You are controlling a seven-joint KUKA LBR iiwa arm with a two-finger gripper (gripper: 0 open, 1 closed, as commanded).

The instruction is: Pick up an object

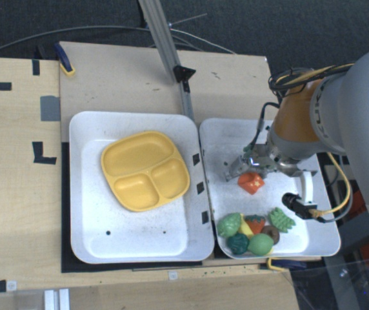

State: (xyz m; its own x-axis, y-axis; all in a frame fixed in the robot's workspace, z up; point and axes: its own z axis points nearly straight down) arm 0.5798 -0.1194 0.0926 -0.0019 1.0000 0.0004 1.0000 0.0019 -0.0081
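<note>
The grey arm [326, 118] reaches over the right bin [236, 134], its gripper [252, 163] just above a small red-orange toy [251, 183]. Whether the jaws are parted I cannot tell. The toy looks light, stiff plastic; grip across its middle.

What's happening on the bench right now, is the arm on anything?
The arm's gripper is down in the right bin, right above an orange-red toy. Whether it actually grips the toy can't be told from this angle. A cluster of small toys sits at the bin's near edge. The left bin holds a yellow divided plate.
</note>
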